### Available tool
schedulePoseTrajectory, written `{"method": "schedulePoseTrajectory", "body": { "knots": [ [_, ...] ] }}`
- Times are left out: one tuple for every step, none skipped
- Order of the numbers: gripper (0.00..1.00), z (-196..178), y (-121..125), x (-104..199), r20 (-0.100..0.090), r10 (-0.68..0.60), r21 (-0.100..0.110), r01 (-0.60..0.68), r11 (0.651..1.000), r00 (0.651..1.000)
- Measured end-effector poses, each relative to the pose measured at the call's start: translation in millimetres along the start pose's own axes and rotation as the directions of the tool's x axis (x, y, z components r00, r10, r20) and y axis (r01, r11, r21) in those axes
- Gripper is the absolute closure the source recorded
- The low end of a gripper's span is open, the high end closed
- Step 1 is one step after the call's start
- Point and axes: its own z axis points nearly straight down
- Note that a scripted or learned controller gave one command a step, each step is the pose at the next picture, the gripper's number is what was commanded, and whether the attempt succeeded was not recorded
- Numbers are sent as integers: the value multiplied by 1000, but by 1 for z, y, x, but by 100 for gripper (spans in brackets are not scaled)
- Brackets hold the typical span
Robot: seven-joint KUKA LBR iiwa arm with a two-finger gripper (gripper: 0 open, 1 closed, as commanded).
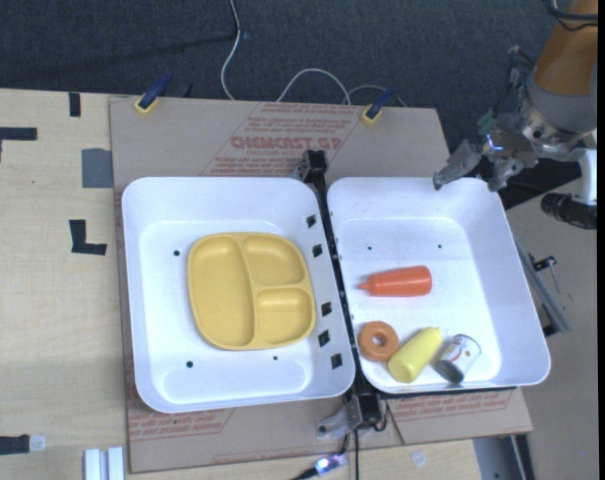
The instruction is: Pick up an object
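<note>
Pincer: the grey two-finger pincer (469, 167) hung at the upper right, above the far right corner of the right bin; whether its fingers were spread or pressed together could not be told, and nothing showed between them.
Arm: the grey arm with an orange band (565, 53) reached in from the right edge.
Right bin: the shallow white plastic bin (502, 243) held four things in its near half.
Orange bottle: a tapered orange plastic bottle (397, 282) lay on its side near the bin's middle, well apart from the pincer.
Ring: a small orange ring (379, 340) lay near the bin's left wall, just beside the yellow bottle.
Yellow bottle: a rounded yellow plastic bottle (414, 354) lay slanted at the near edge.
Small item: a grey and clear object (456, 358) lay just right of the yellow bottle; its kind was unclear.
Left bin: the other white bin (152, 268) held a yellow three-compartment plastic tray (250, 290) at its middle.
Counter: both bins sat on a brown cardboard sheet (272, 138) on the pale wooden counter (42, 288).
</note>
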Motion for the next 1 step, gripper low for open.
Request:
{"method": "schedulePoseTrajectory", "body": {
  "knots": [
    [0,44,3,-5,1,0,0,0,1000,1000]
  ]
}}
